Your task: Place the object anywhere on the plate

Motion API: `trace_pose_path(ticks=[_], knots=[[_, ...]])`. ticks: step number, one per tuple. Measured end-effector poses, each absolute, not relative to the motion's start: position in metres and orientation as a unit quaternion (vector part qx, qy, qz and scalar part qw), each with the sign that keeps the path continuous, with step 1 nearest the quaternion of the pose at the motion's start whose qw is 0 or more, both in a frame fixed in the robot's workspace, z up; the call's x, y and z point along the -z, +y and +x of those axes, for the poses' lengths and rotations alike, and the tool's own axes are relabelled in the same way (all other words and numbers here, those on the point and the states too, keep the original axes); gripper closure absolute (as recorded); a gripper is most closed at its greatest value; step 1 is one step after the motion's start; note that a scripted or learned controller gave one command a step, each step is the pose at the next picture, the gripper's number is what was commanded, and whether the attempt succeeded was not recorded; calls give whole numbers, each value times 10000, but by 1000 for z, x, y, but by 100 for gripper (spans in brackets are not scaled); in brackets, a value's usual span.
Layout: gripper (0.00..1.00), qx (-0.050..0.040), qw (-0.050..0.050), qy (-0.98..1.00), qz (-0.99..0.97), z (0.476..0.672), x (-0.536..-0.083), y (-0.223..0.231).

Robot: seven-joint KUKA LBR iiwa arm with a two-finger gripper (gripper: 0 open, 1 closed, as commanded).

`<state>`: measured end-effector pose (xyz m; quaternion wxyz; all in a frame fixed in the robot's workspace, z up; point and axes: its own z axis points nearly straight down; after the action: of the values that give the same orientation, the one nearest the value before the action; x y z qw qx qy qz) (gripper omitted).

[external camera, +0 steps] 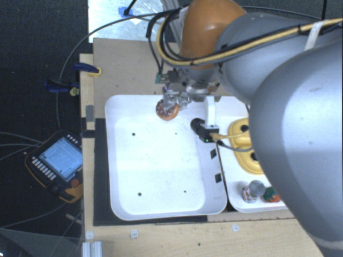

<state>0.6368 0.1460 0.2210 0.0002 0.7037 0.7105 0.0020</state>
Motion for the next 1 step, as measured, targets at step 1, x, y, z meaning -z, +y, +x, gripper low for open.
trace_pose_path(ticks=[1], knots=[[100, -22, 2, 7104, 7038, 652, -215, 196]])
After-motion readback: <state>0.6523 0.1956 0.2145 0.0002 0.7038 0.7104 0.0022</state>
